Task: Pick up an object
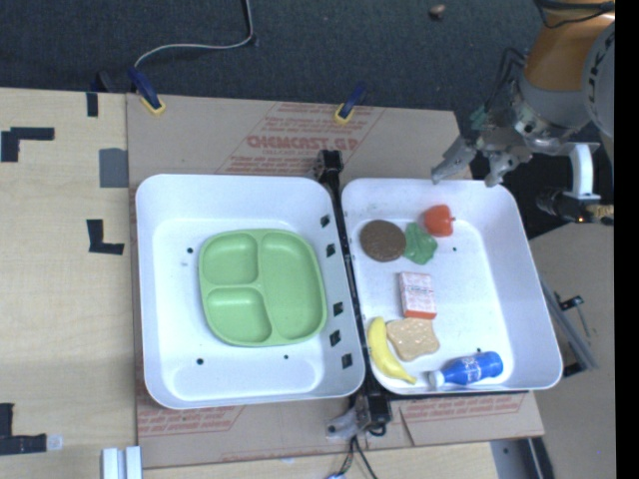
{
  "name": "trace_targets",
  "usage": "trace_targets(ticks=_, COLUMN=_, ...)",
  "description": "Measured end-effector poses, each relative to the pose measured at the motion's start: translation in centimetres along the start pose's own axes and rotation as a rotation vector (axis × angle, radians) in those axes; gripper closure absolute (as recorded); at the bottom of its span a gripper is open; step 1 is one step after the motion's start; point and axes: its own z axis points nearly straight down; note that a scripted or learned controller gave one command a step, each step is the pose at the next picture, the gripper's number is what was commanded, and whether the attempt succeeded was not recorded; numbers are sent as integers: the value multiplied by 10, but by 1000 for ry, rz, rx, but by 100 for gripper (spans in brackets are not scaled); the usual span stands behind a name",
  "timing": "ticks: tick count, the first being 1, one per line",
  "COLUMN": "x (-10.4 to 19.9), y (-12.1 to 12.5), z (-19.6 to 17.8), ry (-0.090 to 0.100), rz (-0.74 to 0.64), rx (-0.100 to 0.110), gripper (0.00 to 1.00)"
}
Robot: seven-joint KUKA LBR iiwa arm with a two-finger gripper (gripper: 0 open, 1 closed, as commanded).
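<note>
The right bin (519, 267) holds several food items: a brown round patty (381, 239), a green leafy piece (420, 246), a red tomato (437, 221), a red-and-white carton (416, 293), a slice of toast (412, 338), a banana (385, 353) and a blue bottle (471, 369). My gripper (467, 170) hangs over the far right rim of that bin, its two fingers spread apart with nothing between them. It stands up and to the right of the tomato, apart from every item.
The left bin (165, 267) holds a green divided plate (263, 286). A black divider (337, 267) runs between the bins. Cardboard (290, 138) lies under both, held by blue and yellow clamps (148, 93) at the back. The arm (569, 48) enters from the upper right.
</note>
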Motion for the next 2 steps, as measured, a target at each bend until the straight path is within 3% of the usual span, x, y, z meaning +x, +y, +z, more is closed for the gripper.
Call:
trace_targets(ticks=1, x=-13, y=8, z=159, ry=-1, rz=0, rx=-3, gripper=0)
trace_targets(ticks=2, x=-13, y=8, z=149, ry=-3, rz=-2, rx=-3, gripper=100)
